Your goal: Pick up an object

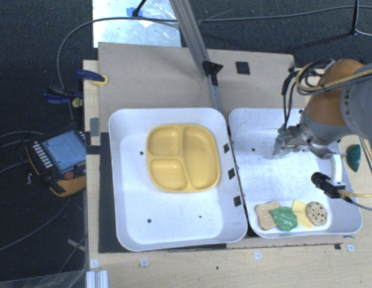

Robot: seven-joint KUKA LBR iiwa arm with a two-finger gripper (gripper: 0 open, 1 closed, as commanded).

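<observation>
Since the objects to pick all lie bunched at the lower right of the frame, in the bottom corner of the right bin [258, 161], the tool [281, 146] has some way to go: it hangs over the bin's bare upper middle, well apart from them. Whether the tool is apart or together I cannot tell. The cluster holds a bread slice [267, 215], a green piece [285, 219] resting against it, a yellow wedge [301, 212] and a round cookie [317, 212], all touching or overlapping. The cookie looks the easiest target, though the bin wall is close. A descent straight from above, well centred, should avoid nudging neighbours. The left bin [129, 179] carries a yellow divided plate [183, 158].
</observation>
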